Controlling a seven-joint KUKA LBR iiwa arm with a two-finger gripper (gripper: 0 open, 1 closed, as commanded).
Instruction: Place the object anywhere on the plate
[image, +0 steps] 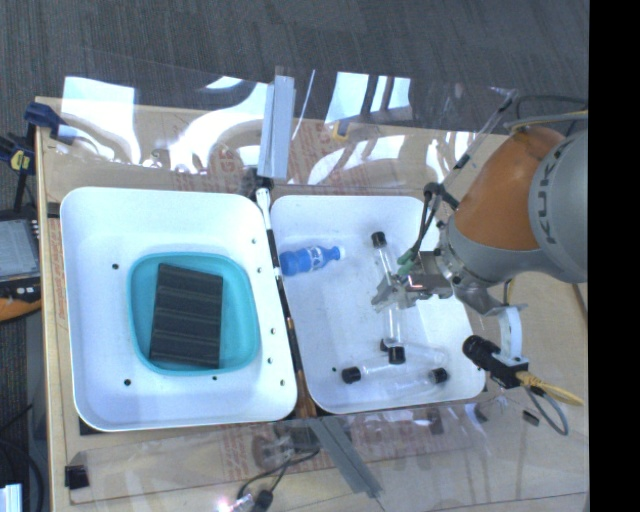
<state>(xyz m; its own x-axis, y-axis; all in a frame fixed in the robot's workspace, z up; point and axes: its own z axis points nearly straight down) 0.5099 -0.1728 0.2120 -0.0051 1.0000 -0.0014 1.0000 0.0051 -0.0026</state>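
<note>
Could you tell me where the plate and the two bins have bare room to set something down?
The blue plate is mostly covered by the dark ridged block; only its rim strip is bare. The left bin has white floor around the plate. The right bin is crowded by the blue bottle, clear tubes and the pincer.

A dark ribbed rectangular block (187, 315) lies on the teal square plate (240, 345) in the left white bin (90, 230) — a small blue plastic bottle (310, 259) lies in the right white bin (330, 390)
</note>
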